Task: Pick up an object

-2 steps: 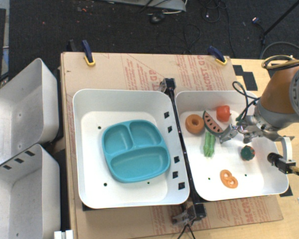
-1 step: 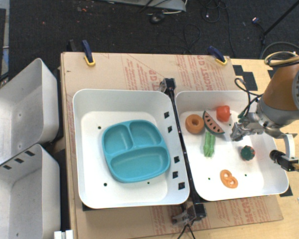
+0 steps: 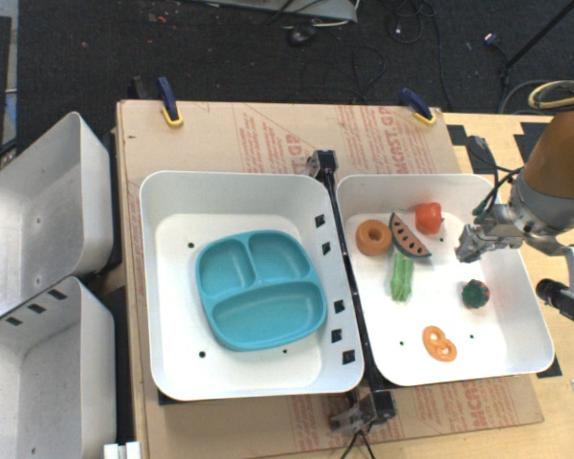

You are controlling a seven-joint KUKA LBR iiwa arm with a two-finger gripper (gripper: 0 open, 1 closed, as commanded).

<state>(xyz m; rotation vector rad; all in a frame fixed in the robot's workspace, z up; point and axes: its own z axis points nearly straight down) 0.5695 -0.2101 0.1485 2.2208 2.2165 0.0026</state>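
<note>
The right bin (image 3: pixel 517 357) holds several toy foods. An orange donut (image 3: pixel 373 237) lies beside a watermelon slice (image 3: pixel 409 237), with a red tomato (image 3: pixel 428 217) just past it. Below them sit a green pod (image 3: pixel 402 277), a dark green round piece (image 3: pixel 474 294) and an orange pretzel (image 3: pixel 440 343). My gripper (image 3: pixel 478 240) hangs over the right bin's upper right part, right of the tomato and above the dark green piece. Nothing shows between its fingers.
The left bin (image 3: pixel 172 352) holds a teal divided tray (image 3: pixel 260 290). Two spare white bins (image 3: pixel 38 218) stand off the bench at the left. Blue and yellow clamps (image 3: pixel 170 106) grip the board's far edge. Cables lie on the floor behind.
</note>
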